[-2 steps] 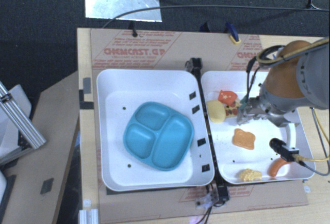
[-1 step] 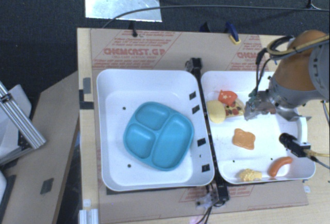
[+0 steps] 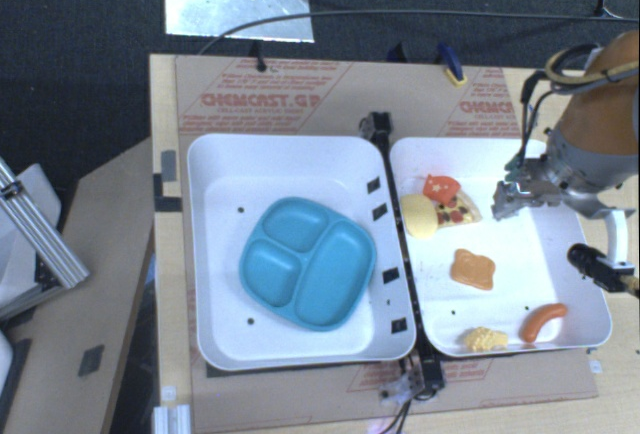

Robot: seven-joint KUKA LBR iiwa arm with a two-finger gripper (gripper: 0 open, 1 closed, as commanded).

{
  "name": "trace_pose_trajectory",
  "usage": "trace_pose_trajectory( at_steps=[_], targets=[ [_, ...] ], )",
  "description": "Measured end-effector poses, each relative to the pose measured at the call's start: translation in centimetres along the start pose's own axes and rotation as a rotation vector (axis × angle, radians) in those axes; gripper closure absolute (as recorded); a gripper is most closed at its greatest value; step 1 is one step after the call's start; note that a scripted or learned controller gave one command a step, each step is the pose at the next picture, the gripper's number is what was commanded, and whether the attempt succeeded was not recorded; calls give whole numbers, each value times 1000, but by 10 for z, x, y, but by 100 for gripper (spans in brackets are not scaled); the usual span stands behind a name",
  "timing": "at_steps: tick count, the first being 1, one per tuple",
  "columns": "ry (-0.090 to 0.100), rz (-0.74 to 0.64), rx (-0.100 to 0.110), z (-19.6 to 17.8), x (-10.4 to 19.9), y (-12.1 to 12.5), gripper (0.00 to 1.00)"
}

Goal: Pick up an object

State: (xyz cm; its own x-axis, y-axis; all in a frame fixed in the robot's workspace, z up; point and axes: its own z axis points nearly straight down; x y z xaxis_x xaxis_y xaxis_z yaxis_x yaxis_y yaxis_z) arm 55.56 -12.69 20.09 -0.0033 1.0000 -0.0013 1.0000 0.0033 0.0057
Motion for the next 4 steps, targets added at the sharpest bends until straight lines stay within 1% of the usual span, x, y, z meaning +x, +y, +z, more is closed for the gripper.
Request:
trace_pose_trajectory(
  at_steps=[1,2,3,4],
  targets=[
    [-1,-1,-2,-60,-4,10,100],
    [0,-2,2,-86,-5,11,100],
    [2,-6,4,-82,46,1,100],
    [3,-7,5,-66,104,7,100]
  ],
)
